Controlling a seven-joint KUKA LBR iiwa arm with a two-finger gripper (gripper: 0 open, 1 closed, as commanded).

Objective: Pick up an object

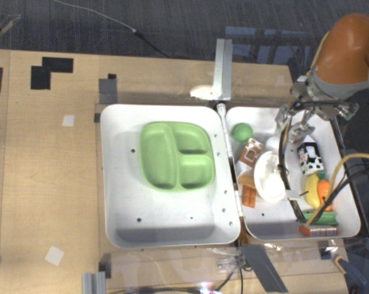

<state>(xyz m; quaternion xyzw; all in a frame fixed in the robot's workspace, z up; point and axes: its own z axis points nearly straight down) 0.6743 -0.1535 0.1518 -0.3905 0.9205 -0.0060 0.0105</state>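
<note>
Camera view showed us the gripper point(301, 120) above the right bin point(349, 225). We could not tell how its jaws stood. A green tray point(175, 155) lay in the left bin point(120, 182).

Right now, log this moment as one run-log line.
claw over right bin, far end | holding: unconfirmed | green tray in left bin
</note>
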